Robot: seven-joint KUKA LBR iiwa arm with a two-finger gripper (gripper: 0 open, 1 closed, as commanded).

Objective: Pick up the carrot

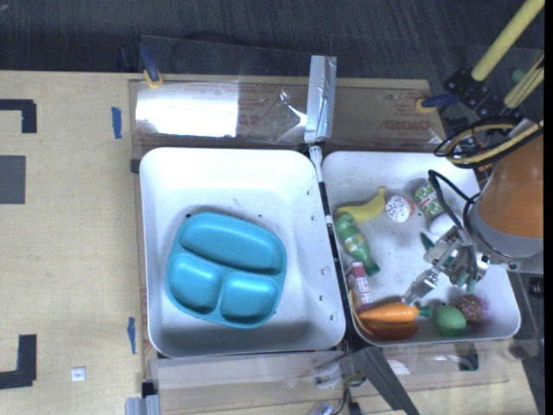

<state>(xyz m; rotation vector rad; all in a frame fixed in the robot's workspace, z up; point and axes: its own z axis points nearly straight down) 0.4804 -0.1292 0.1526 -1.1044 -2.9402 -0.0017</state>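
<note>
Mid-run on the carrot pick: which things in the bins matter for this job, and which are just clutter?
Job items:
carrot, near front edge of right bin
gripper, just above the carrot

Clutter:
banana
green bottle
red bottle
white ball
green can
green round fruit
reddish fruit
blue divided plate in left bin

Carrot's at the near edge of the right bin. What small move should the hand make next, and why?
Probably ease the hand down and toward the left bin, over the carrot's orange body. It sits just above the carrot's green-top end, not over its middle, and nothing shows between its fingers. A bottle lies close beside the carrot, so keep clear of it.
</note>
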